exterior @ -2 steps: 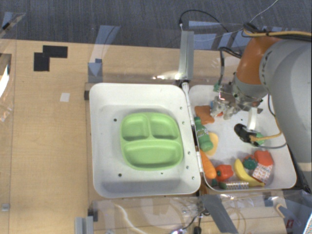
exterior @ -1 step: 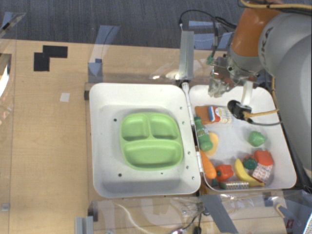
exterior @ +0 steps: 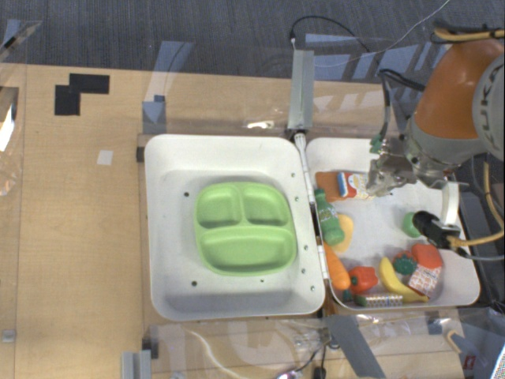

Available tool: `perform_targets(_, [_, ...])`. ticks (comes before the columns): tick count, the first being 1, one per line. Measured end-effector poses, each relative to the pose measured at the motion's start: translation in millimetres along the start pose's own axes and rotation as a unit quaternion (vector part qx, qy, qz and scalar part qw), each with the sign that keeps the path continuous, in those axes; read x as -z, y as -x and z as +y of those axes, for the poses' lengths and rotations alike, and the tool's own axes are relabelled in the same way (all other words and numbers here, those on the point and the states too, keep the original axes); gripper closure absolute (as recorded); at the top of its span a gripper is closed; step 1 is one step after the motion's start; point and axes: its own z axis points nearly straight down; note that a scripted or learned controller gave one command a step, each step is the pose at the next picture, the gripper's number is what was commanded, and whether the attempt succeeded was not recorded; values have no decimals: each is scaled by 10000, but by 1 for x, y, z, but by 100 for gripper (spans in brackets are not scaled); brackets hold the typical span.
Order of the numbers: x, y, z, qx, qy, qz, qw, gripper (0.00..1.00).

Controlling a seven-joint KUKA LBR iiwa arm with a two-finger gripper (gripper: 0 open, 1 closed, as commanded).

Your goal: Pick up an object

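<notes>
Hovering over the right bin [exterior: 472, 290] near the worktop's far right corner, the pincer [exterior: 384, 176] hangs just beside an orange-and-white carton [exterior: 341, 185]; its opening cannot be told. A green tray [exterior: 245, 227] fills the left bin [exterior: 170, 212].

The tabletop [exterior: 71, 235] looks like pale wood laminate, smooth and matt. Both bins [exterior: 229, 152] are white plastic with a soft sheen. The green tray [exterior: 245, 227] is smooth moulded plastic, slightly glossy. The banana [exterior: 397, 279] and carrot [exterior: 338, 270] look like shiny plastic toys. The arm [exterior: 461, 93] has a satin orange shell.
</notes>
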Motion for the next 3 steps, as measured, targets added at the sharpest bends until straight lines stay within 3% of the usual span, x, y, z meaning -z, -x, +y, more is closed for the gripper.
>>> perform_targets(1, [0, 0, 0, -1, -5, 3, 10000, 0])
perform_targets(2, [-37, -24, 7, -421, -14, 6, 9991, 0])
perform_targets(3, [-130, 17, 50, 776, 58, -3, 9970, 0])
